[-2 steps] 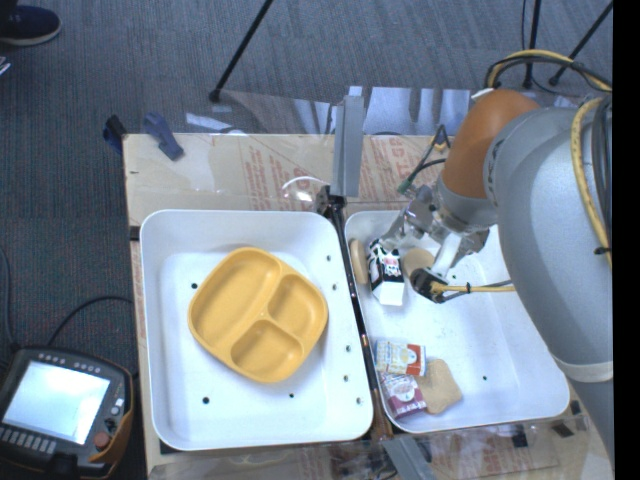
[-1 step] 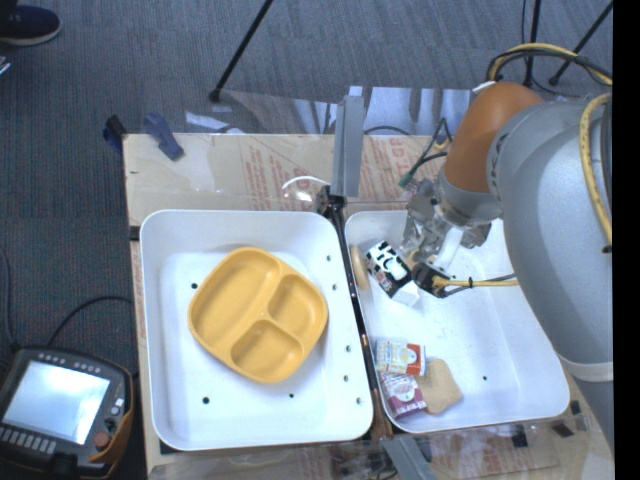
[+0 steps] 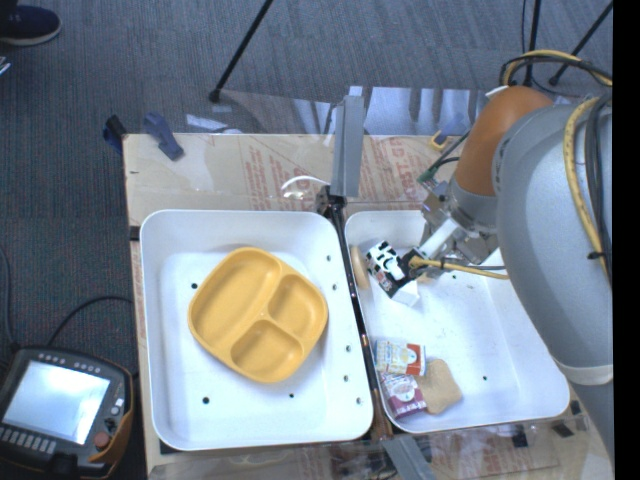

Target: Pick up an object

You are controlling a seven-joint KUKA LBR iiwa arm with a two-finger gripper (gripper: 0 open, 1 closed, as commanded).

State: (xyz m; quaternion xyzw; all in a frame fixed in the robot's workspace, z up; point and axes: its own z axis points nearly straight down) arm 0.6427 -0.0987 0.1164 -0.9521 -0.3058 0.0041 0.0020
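Two bins on the tabletop, one pick under way. Looks like the approach/closing step, nothing lifted yet.

Bottom of frame first: right bin has a red-and-white packet with a second packet just below it. A tan lump touches both on their right.

Mid frame: left bin holds a yellow divided plate, flat and well apart from the arm.

Further up: a black-and-white patterned carton lies tilted in the upper-left corner of the right bin, near the wall between the bins. Likely the target.

The wrist comes in from the upper right, with the jaws low and just to the right of the carton. Touching or just beside it, can't tell. Jaws released or clenched, can't tell either; the wrist hardware hides them.

Next move, my guess: get the carton squarely between the jaws, clamp, then lift straight up. The bin wall is close, so there's little room on that side.
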